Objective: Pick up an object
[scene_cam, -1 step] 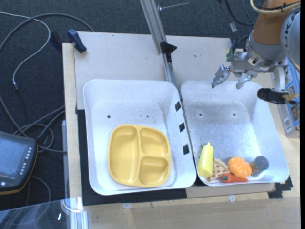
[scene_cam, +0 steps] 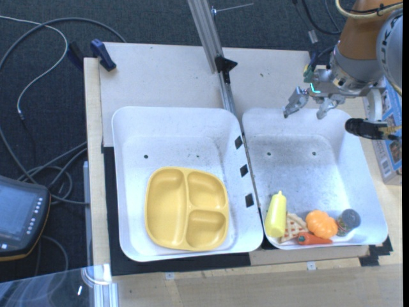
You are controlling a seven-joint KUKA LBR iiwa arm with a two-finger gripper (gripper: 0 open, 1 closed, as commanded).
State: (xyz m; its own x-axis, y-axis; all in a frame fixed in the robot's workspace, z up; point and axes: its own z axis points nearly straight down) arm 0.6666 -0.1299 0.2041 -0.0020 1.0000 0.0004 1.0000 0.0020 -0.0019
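Tablet screen (scene_cam: pixel 19 216) sat off the desk's (scene_cam: pixel 166 75) left edge, on dark floor with loose cables. Blue clamp (scene_cam: pixel 102 54) gripped the desk's far left corner. Left bin (scene_cam: pixel 128 133) held one yellow divided plate (scene_cam: pixel 187 208), three compartments, lying flat toward the near side. A metal pole (scene_cam: pixel 208 24) rose slantwise from between the bins. Right bin (scene_cam: pixel 300 152) carried its items crowded along the near wall: yellow bottle (scene_cam: pixel 276 214) leftmost, then a waffle-like piece (scene_cam: pixel 295 226) just beside it, a small carrot-like piece (scene_cam: pixel 312 238) in front, an orange pumpkin-like item (scene_cam: pixel 321 223) touching these, and a grey round can (scene_cam: pixel 348 220) rightmost. Pincer (scene_cam: pixel 308 106) hung over the right bin's far rim, fingers spread apart, nothing between them, well apart from the cluster of items.
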